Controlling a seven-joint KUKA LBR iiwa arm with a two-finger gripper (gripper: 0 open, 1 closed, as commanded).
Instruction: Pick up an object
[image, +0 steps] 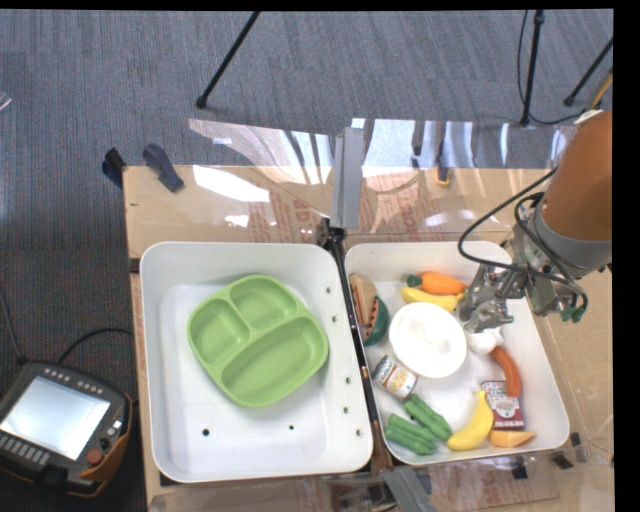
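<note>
Fingers (488, 312) hang over the right bin (553, 390), just above a small white item (484, 340); can't tell if they're wide or narrow, too dark and cluttered at the tip. Nothing visibly between them, so I judge the pick not done yet: approach made, grasp and lift left. Candidates nr the fingers: white round plate (428, 340) just beside them toward the left bin, orange carrot (443, 283) and yellow piece (430, 296) up and to that side, red sausage (507, 369) just below, banana (475, 426) and green beans (418, 428) further down. Green divided tray (258, 340) sits well apart in the left bin (170, 300). Arm (585, 190) comes in from the right, wrist pointing down and slightly leftward, cables looping round it.
</note>
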